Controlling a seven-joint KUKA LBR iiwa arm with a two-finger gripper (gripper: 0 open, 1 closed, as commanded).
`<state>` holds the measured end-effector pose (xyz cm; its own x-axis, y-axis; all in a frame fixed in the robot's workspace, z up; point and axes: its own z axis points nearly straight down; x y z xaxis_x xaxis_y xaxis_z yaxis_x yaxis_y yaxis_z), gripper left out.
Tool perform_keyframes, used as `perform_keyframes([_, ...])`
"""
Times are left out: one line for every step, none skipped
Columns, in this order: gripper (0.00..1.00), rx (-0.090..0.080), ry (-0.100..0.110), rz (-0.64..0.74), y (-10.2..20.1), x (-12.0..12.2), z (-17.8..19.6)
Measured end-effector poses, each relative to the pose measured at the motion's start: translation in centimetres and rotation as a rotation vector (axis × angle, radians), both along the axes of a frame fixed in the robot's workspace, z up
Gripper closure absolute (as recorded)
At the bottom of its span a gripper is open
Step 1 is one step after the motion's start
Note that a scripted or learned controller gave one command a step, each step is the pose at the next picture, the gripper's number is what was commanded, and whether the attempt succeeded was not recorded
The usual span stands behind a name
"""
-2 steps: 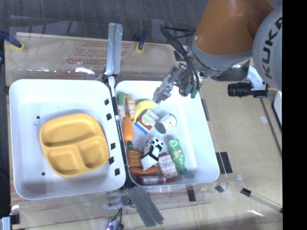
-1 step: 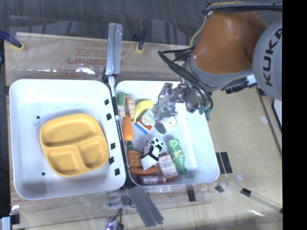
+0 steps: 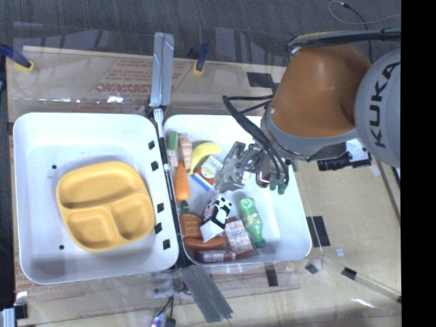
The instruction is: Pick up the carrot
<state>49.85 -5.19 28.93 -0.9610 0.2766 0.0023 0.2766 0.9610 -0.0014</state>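
Note:
The carrot is orange and slim. It lies lengthwise along the left wall of the right bin, with its tip pointing to the front. My gripper hangs over the middle of that bin, to the right of the carrot and apart from it. It is open and holds nothing. The grey arm with its orange band reaches in from the right and hides the bin's back right corner.
Around the carrot lie a yellow lemon-like item, a green bottle, a black-and-white toy, sausages and small packets. A yellow divided tray sits in the left bin.

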Motion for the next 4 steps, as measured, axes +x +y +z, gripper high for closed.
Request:
perform_keyframes([1.0,0.0,-0.002,-0.154,10.6,-2.2,-5.5])
perform_keyframes([1.0,0.0,-0.005,-0.043,5.8,-1.0,-0.8])
perform_keyframes([1.0,0.0,-0.006,-0.447,6.4,2.3,8.7])
perform_keyframes([1.0,0.0,-0.001,-0.173,0.8,1.7,0.1])
